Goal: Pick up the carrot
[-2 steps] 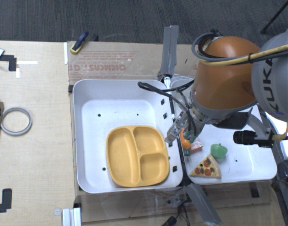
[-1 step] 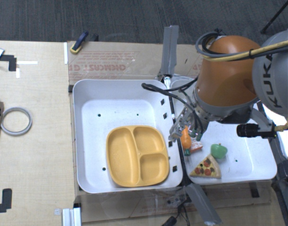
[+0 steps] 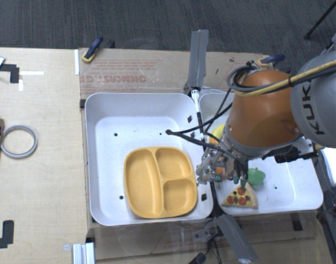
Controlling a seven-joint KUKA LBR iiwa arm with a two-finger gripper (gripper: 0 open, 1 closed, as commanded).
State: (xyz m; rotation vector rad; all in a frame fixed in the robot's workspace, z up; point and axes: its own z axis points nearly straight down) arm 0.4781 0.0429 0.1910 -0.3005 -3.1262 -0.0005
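Hanging over the rim between the two bins, the arm (image 3: 266, 111) lowers its gripper (image 3: 214, 169) just right of the yellow plate (image 3: 159, 181). Whether it is apart or together I cannot tell. An orange bit that may be the carrot (image 3: 219, 175) sits at the gripper. Right of the plate lie a pizza slice (image 3: 240, 197) and a green toy (image 3: 257, 176).

Orange wrist band (image 3: 265, 111) hides much of right bin (image 3: 299, 197). Green toy (image 3: 256, 176) and yellow item (image 3: 217, 131) partly covered. Gripper (image 3: 217, 169) finger state unclear.
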